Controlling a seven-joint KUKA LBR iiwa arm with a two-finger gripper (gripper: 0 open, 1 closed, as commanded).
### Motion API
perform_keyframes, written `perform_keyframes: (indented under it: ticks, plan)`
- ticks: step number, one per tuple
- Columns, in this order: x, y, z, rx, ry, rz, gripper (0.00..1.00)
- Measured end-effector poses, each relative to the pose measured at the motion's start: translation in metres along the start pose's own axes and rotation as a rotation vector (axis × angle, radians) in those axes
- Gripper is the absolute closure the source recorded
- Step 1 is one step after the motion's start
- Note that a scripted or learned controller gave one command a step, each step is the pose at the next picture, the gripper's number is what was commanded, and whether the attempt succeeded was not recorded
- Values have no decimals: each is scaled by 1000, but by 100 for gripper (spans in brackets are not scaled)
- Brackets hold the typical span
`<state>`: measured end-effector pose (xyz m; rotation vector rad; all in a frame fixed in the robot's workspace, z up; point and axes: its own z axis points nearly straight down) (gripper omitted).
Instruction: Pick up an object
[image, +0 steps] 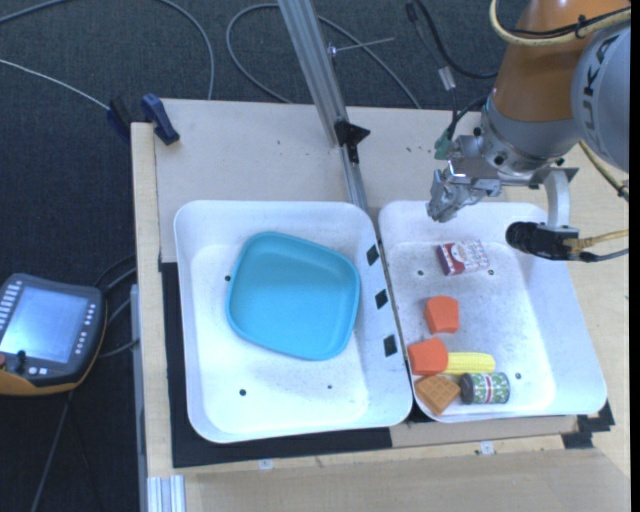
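A plate (293, 294) lay in the left bin (200, 225). The right bin (560, 330) held a box (462, 257) behind two blocks (442, 314), corn (469, 362), a can (485, 388) and a cracker (436, 394).

We see the arm (545, 70) entering from the upper right of the camera view, its orange band sitting above a grey wrist section. The wrist bends down and to the left, carrying the hand (443, 207) low at the far end of the scene. The hand points downward and slightly leftward, its metal body tapering to dark tips. We cannot tell how its tips stand. A black cylindrical fitting (540, 238) juts out on the wrist's right, with a cable trailing from it.
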<state>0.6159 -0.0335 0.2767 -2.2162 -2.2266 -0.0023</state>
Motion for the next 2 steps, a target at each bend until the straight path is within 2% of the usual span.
perform_keyframes:
  ticks: [2]
  plan:
    - [93,13,7,1,0,1,100]
